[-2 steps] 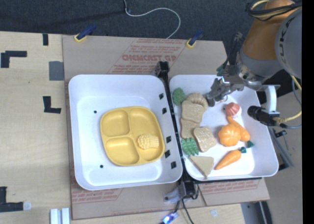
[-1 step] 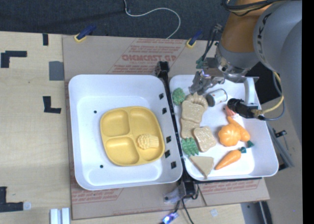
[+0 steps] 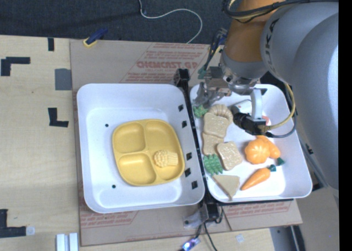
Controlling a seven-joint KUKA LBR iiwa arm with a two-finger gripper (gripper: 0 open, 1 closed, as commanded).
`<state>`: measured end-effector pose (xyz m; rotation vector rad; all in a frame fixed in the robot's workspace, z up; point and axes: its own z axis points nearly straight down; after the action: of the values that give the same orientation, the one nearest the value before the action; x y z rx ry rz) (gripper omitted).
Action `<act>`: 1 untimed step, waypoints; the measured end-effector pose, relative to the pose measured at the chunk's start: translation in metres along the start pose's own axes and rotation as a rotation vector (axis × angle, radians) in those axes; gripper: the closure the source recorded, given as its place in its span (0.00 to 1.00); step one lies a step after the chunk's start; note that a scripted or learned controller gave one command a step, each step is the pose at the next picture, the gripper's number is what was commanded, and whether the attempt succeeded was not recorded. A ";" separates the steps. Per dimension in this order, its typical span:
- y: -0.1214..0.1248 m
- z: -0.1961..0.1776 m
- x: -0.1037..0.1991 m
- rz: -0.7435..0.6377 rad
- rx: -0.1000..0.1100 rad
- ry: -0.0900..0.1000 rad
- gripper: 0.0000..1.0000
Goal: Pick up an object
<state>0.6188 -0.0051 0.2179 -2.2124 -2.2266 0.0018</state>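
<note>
Starting on the left, the wooden surface [image 3: 33, 151] has a brown cardboard sheet [image 3: 159, 63] lying on it, and both bins sit on that. The left shallow white plastic bin [image 3: 93, 107] holds a yellow plastic divided tray [image 3: 137, 140] with four compartments, and a small yellow toy corn cob [image 3: 166, 159] rests in the lower right compartment of that tray.

Moving right, the second shallow white plastic bin [image 3: 294, 186] is where all the pickable stuff is. Along its left side there's a column of tan toy bread slices [image 3: 215, 126] (overlapping each other, so hard to count exactly), with a green leafy toy piece [image 3: 212, 163] just beside the lower slices and a pale tan triangular wedge [image 3: 227, 184] near the front edge. Further right sit a round orange toy fruit [image 3: 259, 151] and an orange toy carrot with a green tip [image 3: 257, 177], close together.

The grey arm with the orange band [image 3: 250, 24] hangs over the back left corner of the right bin, with the metal two-finger gripper [image 3: 212, 93] down just above the top bread slice. The wrist blocks the jaws, so I honestly cannot tell whether they're open or closed.
</note>
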 end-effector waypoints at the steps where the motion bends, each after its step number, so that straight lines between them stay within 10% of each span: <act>1: 0.012 0.004 0.057 0.001 -0.002 -0.001 1.00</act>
<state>0.6308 0.0515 0.2135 -2.2144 -2.2274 0.0009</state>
